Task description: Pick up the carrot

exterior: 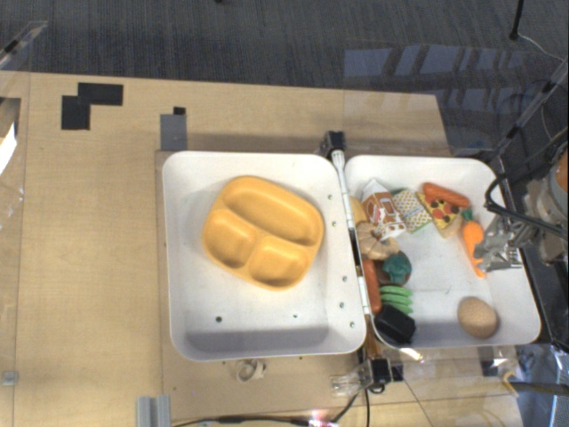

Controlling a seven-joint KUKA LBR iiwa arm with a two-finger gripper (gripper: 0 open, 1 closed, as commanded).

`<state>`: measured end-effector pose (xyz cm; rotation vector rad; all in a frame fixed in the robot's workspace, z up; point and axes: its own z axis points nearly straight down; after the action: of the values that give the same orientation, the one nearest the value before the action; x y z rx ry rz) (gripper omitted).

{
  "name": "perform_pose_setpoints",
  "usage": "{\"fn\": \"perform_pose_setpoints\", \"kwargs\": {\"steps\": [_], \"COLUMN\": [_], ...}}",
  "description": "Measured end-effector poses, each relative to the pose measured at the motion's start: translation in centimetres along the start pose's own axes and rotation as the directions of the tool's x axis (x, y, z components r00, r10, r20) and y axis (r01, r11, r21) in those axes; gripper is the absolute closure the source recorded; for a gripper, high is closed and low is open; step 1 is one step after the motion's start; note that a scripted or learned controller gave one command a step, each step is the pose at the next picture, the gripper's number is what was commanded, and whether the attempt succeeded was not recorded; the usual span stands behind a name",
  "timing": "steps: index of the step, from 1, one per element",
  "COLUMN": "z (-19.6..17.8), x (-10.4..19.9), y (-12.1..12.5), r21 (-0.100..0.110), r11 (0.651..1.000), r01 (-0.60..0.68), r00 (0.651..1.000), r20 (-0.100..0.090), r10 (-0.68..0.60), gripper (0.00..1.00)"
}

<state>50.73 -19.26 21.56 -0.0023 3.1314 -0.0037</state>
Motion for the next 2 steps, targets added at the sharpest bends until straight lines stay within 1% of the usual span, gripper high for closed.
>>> {"fn": "perform_pose_setpoints", "kwargs": {"steps": [1, 2], "z": [9.6, 12.6], "x": [-2.2, -6.4], "y": [-1.2, -1.3], "r21": [-0.004, 0.003], "r11": [0.996, 0.962], "r01": [0.084, 0.272], "r00": [0.996, 0.962], "r20": [-0.008, 0.006], "r10": [-0.084, -0.272], "gripper": [0.00, 0.00]}}
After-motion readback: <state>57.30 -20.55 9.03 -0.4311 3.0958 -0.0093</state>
